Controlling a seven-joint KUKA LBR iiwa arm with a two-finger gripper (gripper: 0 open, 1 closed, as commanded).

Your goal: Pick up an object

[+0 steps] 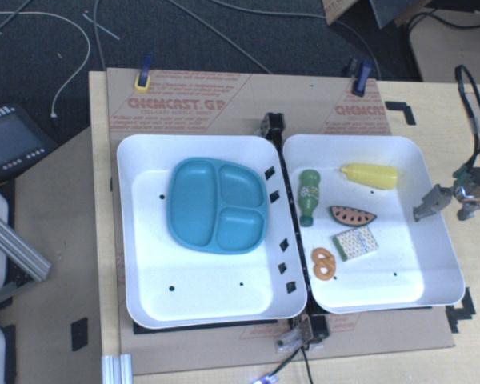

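Both bins [144, 238] were white, with small black marks on their floors, and sat on a tan board [224, 94] printed with reddish lettering and held by a yellow clip [143, 79] and a blue clip [361, 77]. The plate [218, 206] was plain turquoise. The bottle [308, 197] was green, the squeeze bottle [370, 175] yellow, the slice [353, 214] red-brown with dark specks, the pretzel [324, 263] orange, and the packet [356, 242] pale with green and a speckled pattern.
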